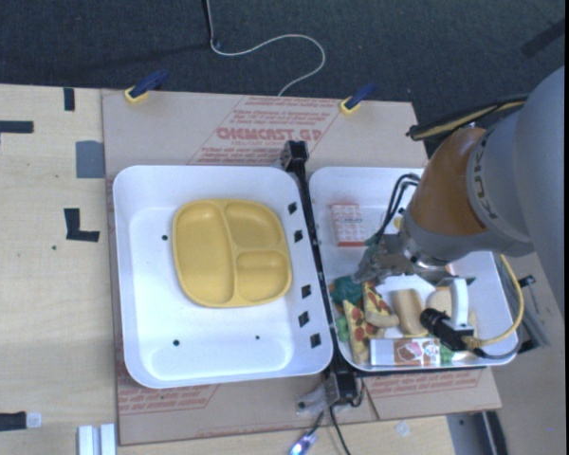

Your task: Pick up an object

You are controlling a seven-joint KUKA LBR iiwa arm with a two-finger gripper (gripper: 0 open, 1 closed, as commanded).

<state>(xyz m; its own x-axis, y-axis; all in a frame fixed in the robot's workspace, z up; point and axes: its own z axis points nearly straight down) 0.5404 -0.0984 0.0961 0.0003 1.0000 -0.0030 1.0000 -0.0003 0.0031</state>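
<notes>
Clutter fills the lower part of the right bin [346, 180], in the lower right of the frame: a green and yellow piece [353, 297] at the left of the heap, a tan bread-like piece [405, 308] in the middle, a pale rounded piece [440, 301] to its right, and a flat printed card [415, 352] along the bottom wall. A small red-printed packet [346, 223] lies apart, higher up in the same bin. The gripper [384, 257] comes in from the right edge and sits at the upper left rim of the heap, so the nearest candidates lie just below it and slightly right in the frame, the green and yellow piece almost directly beneath. Wrist and orange band cover the fingers, so I cannot tell how far they stand apart or whether anything sits between them. My reading is that a short drop straight down would meet the heap's left side. The left bin [133, 254] carries a yellow divided tray [232, 252], well apart from the arm
</notes>
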